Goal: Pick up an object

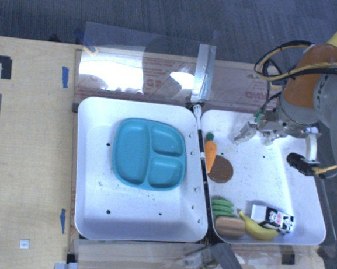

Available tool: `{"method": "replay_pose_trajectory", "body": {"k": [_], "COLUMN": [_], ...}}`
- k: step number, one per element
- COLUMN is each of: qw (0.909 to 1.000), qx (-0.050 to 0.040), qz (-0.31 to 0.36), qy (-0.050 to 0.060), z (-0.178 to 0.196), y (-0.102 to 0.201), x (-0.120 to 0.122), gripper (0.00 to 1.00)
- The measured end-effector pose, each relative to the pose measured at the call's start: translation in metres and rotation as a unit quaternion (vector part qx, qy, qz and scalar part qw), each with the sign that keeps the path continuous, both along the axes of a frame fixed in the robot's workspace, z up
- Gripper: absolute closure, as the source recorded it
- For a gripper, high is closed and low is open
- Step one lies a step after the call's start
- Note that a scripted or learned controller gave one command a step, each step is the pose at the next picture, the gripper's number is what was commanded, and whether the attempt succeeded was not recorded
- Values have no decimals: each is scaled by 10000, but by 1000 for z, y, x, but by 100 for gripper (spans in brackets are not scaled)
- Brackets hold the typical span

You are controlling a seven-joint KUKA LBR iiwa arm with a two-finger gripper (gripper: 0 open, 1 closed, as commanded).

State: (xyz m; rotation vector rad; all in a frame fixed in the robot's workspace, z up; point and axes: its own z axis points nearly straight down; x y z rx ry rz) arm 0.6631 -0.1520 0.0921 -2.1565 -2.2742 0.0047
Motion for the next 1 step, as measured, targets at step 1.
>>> {"method": "replay_pose_trajectory", "body": {"k": [1], "qw": [9951], "qx": [-13], "qz": [984], "qy": [-54], "z": [48], "y": [-5], "x": [-30], "gripper": [0]}}
